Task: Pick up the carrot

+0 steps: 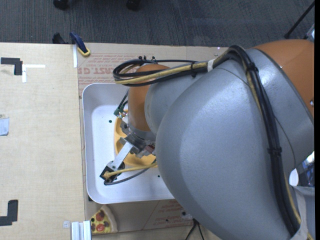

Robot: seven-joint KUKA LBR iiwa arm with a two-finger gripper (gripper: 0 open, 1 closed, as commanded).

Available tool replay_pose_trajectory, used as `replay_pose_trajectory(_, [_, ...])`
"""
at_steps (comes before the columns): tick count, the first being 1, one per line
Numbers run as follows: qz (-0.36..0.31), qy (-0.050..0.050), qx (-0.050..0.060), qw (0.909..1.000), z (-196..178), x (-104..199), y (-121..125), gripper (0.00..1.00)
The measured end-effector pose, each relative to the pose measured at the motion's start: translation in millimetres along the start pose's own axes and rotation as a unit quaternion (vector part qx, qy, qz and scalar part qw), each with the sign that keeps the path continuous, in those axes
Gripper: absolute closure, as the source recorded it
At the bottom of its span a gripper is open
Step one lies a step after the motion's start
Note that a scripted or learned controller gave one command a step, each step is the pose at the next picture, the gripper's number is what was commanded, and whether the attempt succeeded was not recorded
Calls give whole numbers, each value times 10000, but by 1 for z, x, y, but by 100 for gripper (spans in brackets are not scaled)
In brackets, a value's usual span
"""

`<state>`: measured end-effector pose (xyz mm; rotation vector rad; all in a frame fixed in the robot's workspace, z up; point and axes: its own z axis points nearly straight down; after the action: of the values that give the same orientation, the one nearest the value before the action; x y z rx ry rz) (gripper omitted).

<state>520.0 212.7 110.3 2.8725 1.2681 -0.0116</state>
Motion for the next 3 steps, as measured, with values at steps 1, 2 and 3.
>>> replay_pose_trajectory(1, [682, 16, -4, 9977, -44, -10, -34, 100])
replay_pose_trajectory(2, [2861, 28, -4, 9582, -80, -36, -24, 100])
replay_pose_trajectory(3, [1567, 22, -12, 9876, 19, -10, -32, 100])
